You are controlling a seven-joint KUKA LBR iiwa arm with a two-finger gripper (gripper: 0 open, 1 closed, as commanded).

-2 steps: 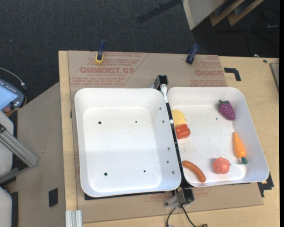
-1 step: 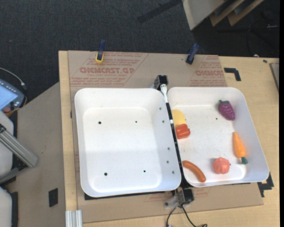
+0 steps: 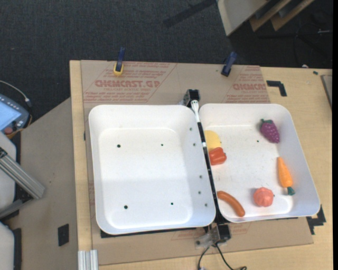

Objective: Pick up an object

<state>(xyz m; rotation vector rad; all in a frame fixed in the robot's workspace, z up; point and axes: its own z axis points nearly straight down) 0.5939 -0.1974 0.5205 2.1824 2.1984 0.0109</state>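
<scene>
Blue-screened device (image 3: 9, 113), far left: cut off by the picture's left edge, make not readable. Metal rail (image 3: 21, 174) below it: runs out of the left edge, its upper end unseen. Wooden furniture (image 3: 264, 13), far right corner: cropped by the top edge, kind unclear. Cable (image 3: 219, 258) at the near edge of the bench: leaves the bottom of the picture. Yellow item (image 3: 212, 139) in the right bin (image 3: 248, 113): its near side covered by the red item (image 3: 217, 156) that touches it; what either represents is too small to tell. Printed lettering (image 3: 127, 83) on the brown sheet: partly blurred.
</scene>
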